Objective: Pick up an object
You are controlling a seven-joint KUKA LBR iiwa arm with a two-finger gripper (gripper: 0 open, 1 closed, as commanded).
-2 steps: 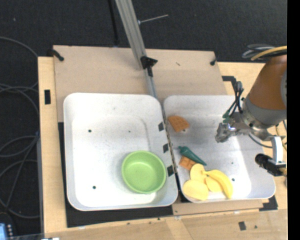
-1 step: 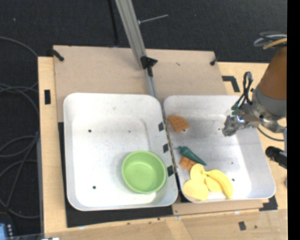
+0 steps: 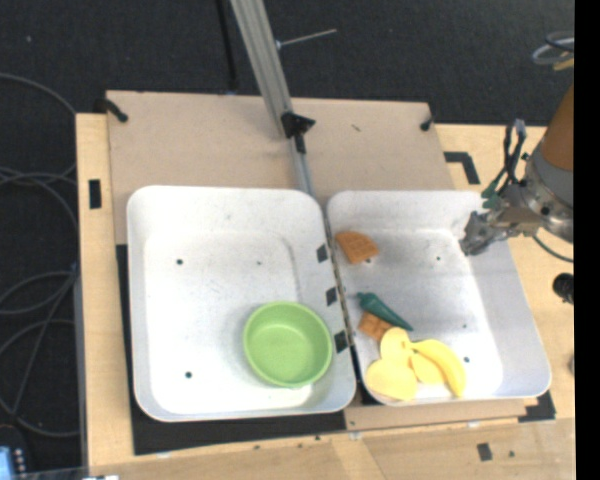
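My gripper (image 3: 477, 234) hangs over the upper right part of the right bin (image 3: 500, 298), with nothing visible between its fingers. In that bin an orange piece (image 3: 356, 247) lies near the upper left corner. A dark green object (image 3: 385, 311) rests on a small orange piece (image 3: 374, 326) at the left side. Several yellow pieces (image 3: 416, 365), banana-like, lie at the bin's front. A green bowl (image 3: 288, 343) sits at the front right of the left bin (image 3: 180, 268).
A metal pole (image 3: 265, 58) slants up from the gap between the bins. The bench's brown board (image 3: 230, 138) lies behind the bins. Cables run over the dark floor at the left.
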